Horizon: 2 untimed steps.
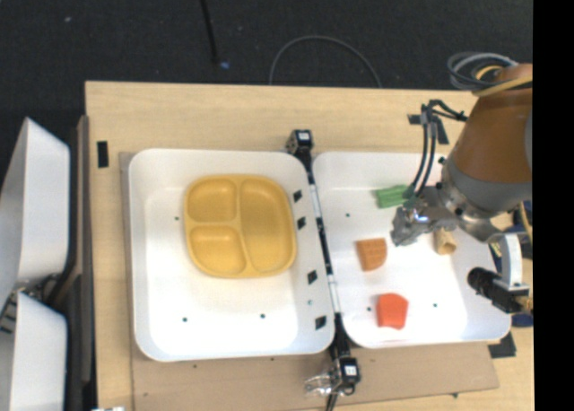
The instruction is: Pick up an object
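Note:
The right bin holds a green piece near its back, an orange block in the middle and a red block toward the front. A small tan piece lies just right of my gripper. The gripper hangs low over the bin, between the green piece and the orange block, a little right of the orange block. Nothing shows held in it. The arm's orange band rises behind it on the right.
In the left bin a yellow divided plate lies toward the back. A black clip strip runs between the bins. Cables hang by the arm. White boxes stand off the bench at the left.

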Motion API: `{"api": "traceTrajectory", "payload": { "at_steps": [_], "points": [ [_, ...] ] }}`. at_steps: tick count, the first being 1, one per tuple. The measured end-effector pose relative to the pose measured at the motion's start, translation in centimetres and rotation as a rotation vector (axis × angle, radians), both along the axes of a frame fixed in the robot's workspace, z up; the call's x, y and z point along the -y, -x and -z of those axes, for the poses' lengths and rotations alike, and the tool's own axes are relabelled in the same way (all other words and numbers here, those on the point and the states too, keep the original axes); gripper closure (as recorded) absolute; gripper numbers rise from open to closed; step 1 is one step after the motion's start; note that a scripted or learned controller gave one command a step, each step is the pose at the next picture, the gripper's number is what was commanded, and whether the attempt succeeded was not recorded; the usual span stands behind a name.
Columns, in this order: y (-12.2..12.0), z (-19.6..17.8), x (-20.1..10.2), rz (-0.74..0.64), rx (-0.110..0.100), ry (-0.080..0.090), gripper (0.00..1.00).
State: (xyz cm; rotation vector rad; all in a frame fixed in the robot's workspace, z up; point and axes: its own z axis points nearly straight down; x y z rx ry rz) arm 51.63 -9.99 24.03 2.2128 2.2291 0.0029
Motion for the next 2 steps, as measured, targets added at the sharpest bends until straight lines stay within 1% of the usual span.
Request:
{"api": "traceTrajectory", "payload": {
  "at_steps": [1,2],
  "points": [
    [-3.8,0.5,-5.0,-0.001,0.001,0.000,1.00],
    [-7.0,1.4,-9.4,0.000,0.000,0.000,1.00]
  ]
}}
